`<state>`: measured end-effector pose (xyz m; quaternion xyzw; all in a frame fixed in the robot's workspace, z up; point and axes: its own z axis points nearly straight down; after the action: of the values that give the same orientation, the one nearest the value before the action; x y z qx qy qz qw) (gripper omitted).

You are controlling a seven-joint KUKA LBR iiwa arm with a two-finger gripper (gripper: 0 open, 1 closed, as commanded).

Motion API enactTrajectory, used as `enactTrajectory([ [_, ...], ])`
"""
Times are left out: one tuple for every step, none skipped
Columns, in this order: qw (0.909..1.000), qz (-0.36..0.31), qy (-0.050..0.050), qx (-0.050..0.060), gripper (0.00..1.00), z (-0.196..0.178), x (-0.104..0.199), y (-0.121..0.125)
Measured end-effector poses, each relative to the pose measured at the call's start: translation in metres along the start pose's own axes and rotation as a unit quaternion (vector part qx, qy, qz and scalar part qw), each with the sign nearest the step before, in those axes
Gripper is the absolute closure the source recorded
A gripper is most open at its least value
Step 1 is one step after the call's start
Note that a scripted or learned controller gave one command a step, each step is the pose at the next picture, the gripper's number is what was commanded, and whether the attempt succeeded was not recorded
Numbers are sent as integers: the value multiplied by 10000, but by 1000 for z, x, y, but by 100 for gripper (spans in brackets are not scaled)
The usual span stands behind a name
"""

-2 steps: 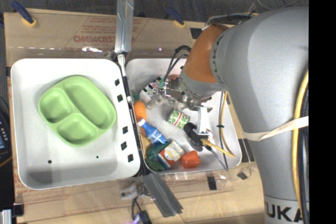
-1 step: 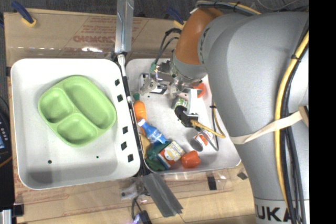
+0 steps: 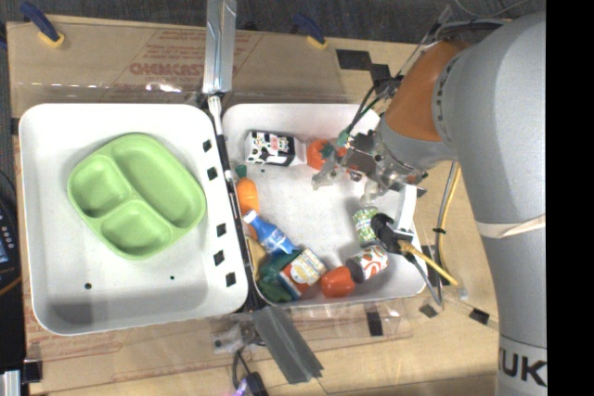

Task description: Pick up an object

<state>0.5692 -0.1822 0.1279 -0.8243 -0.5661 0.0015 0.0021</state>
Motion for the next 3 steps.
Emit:
enactTrajectory([
  [9996, -299, -2, 7, 0, 37, 53, 48],
  [9996, -139, 1, 243, 0, 41, 17, 78],
  [10000, -97, 2, -3, 0, 36, 38, 28],
])
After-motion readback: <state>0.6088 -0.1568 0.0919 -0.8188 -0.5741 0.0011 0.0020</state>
